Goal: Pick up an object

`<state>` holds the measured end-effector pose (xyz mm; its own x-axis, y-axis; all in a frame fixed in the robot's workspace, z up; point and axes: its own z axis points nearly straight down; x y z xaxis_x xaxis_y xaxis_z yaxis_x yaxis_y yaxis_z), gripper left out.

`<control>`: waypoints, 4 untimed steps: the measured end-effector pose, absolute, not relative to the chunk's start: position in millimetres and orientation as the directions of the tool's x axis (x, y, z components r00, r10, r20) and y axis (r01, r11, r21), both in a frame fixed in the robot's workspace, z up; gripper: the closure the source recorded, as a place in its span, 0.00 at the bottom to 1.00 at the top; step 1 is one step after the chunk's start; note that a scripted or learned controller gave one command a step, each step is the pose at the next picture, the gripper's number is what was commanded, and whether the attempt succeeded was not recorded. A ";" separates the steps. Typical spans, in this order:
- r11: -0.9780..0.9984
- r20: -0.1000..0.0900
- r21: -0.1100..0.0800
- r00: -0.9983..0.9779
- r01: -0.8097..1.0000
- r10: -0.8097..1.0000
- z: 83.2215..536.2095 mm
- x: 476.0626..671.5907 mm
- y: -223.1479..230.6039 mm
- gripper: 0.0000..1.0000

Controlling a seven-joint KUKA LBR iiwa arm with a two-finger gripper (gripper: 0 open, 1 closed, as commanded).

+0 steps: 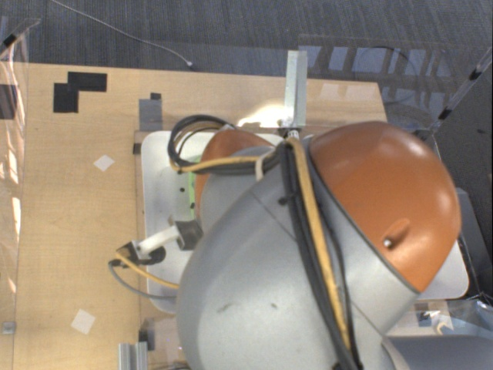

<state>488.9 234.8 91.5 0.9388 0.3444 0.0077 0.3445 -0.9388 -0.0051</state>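
The grey arm [269, 284] with its orange band [377, 191] reaches in from the right and covers most of both bins. It hangs over the left white bin [156, 191], hiding whatever lies inside. The gripper is hidden under the arm's body. Black and yellow cables [192, 141] loop off the wrist above the left bin. A small strip of green [189, 191] peeks out beside the arm in the left bin; I cannot tell what it is.
The wooden bench [77, 206] lies bare to the left of the bins, with black marks [77, 89] near its far left corner. A metal upright post [295, 87] stands behind the bins. The right bin's edge [462, 268] shows at the right.
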 end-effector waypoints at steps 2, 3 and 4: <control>-0.864 0.009 -0.001 0.864 0.504 0.504 90.7 495.3 235.9 1.00; -0.963 0.018 -0.004 0.962 0.271 0.271 91.3 491.7 234.9 1.00; -0.877 0.009 0.000 0.877 0.481 0.481 91.2 489.8 234.7 1.00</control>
<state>489.8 234.7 91.2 0.8765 0.4813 0.0094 0.4813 -0.8766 0.0002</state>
